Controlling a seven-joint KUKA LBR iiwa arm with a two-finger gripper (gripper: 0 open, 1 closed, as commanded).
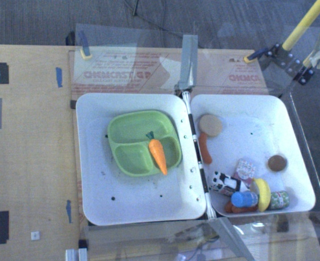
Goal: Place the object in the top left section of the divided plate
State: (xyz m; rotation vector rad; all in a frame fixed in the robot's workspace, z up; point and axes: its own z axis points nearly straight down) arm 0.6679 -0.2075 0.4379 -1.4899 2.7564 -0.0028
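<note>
A green divided plate (128,125) lies in the left white bin (94,189). An orange toy carrot (157,154) with a green top rests on the plate's right side, lying across the ridge between the right section and the lower section, its tip pointing toward the plate's lower right rim. The plate's top left section holds nothing.
The right bin (257,116) holds a tan round piece (211,125), a red sausage (205,147), a brown disc (277,162), a pink-white packet (245,168), a black-and-white toy (225,184), a blue bottle (243,199), a yellow banana (263,193) and a can (280,200). A yellow pole (307,19) stands at top right.
</note>
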